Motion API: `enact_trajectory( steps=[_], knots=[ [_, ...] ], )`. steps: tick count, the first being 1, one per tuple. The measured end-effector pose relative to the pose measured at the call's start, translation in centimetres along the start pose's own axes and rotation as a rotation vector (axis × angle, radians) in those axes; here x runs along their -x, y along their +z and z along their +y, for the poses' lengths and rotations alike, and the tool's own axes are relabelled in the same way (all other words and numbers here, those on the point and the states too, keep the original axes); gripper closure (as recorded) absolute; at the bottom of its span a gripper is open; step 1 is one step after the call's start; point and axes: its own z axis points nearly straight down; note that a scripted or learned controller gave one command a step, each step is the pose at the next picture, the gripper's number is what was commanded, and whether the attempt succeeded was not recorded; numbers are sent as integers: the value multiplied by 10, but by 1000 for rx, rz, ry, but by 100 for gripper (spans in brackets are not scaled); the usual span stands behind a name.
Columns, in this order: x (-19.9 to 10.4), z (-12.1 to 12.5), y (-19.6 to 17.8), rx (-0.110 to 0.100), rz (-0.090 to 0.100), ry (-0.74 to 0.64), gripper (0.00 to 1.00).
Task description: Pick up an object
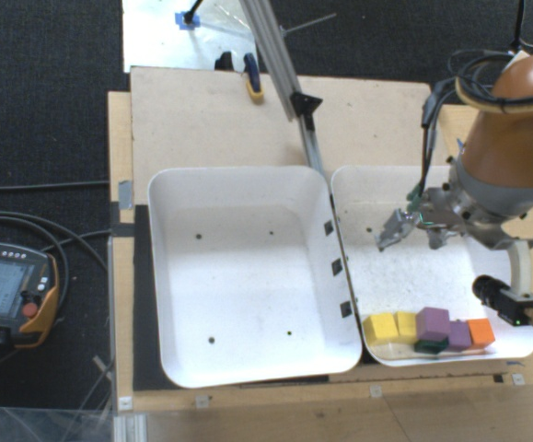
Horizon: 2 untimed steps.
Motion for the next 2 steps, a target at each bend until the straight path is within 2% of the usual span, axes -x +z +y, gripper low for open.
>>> enact_trajectory(
  steps=[1, 2],
  knots=[
    [0, 0, 0, 0, 0, 0, 0],
    [24, 77, 85, -3, -2, 2, 0]
  ],
)
